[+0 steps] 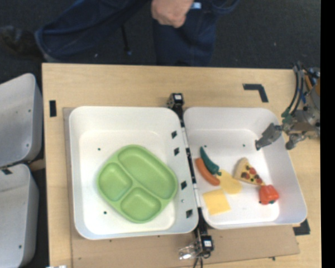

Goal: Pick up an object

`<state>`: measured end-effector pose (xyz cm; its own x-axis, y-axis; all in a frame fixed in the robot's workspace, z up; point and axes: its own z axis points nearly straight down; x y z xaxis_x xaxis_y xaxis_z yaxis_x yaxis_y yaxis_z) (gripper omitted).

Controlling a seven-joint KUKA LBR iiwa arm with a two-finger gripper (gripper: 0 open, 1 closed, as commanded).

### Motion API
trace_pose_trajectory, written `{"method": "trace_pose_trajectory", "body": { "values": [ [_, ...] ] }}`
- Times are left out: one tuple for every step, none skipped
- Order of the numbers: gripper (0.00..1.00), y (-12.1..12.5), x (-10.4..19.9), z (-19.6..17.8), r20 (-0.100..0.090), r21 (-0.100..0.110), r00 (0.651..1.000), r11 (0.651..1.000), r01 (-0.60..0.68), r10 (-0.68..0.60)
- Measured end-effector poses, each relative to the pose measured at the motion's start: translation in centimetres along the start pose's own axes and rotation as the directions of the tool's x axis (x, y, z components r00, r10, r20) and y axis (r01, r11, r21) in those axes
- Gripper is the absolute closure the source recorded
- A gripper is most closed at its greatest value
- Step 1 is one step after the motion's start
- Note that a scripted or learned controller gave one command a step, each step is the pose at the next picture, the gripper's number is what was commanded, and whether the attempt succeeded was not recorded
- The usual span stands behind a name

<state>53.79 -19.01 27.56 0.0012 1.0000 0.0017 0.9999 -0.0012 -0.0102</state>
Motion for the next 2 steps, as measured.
{"method": "trace_pose_trajectory", "body": {
  "values": [
    [0.0, 0.2, 0.0, -0.5, 0.003, -0.01, 1.0, 1.0, 0.003, -0.003],
    [0.0, 0.0, -1.1, 5.0, 0.002, -0.005, 1.0, 1.0, 0.001, -0.001]
  ]
}}
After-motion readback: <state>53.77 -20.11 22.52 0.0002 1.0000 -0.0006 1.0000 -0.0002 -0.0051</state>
